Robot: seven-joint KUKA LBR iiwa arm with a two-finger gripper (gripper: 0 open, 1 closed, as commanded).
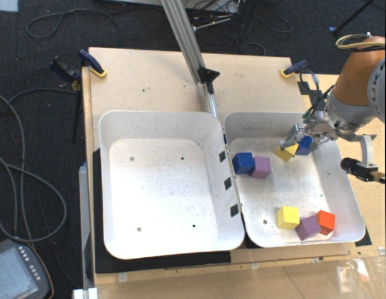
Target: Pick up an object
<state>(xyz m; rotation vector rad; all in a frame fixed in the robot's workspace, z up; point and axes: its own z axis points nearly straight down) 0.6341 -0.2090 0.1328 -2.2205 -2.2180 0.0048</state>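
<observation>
Arm reaches in from the right, orange band above the wrist, pincer (297,143) low over the upper part of the right bin (342,195). At the pincer tip sit a yellow block (286,152) and, just beside it, a small blue block (305,144). The yellow one is tilted, one corner down toward the bin floor. I cannot tell whether the pincer is open or closed, nor whether either block is truly gripped or merely touching it.

Other candidates in the right bin: a blue cube (243,162) touching a purple cube (261,167) near the divider; along the front wall a yellow cube (287,217), a purple block (307,227) and an orange cube (327,221), the last two touching. Left bin (118,167) sits alongside on the tabletop (155,80).

Risks, as I judge them:
- Yellow block looks caught by an edge or corner, if caught at all. A tilted, off-centre hold could slip during a lift.
- Two blocks at the tip: the pincer may pinch both badly, or push one away and drop the other.
- Tip is close to the far wall of the bin; a sideways move could scrape it.

Hard to make out:
- The wrist and cabling overlap the tip, hiding the contact faces.
- Small blue block is partly covered, so its shape is uncertain.
- Arm is cut off at the right edge.
- Whether the yellow block rests on the floor or hangs clear is unresolved; the shadow below it is too faint to settle that.
</observation>
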